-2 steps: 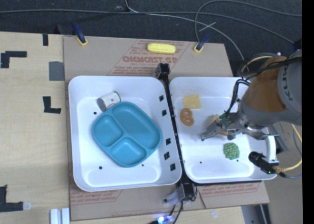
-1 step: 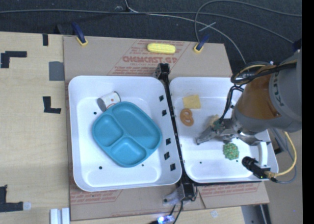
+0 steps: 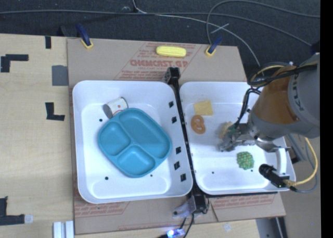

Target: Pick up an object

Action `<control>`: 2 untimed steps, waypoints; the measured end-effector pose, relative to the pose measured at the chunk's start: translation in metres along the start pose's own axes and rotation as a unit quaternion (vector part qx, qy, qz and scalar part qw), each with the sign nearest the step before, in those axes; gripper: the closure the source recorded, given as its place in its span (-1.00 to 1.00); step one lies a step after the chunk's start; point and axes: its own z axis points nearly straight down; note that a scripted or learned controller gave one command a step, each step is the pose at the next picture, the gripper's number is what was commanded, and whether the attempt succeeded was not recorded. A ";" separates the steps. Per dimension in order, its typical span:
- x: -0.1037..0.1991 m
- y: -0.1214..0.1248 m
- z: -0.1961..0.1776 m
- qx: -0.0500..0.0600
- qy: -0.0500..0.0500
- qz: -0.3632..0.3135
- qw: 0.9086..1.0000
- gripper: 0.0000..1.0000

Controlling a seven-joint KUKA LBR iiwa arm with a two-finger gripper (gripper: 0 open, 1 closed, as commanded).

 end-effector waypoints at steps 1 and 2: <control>0.001 0.009 -0.060 0.000 0.001 0.000 1.000 1.00; 0.000 0.008 -0.123 -0.001 0.001 0.000 1.000 1.00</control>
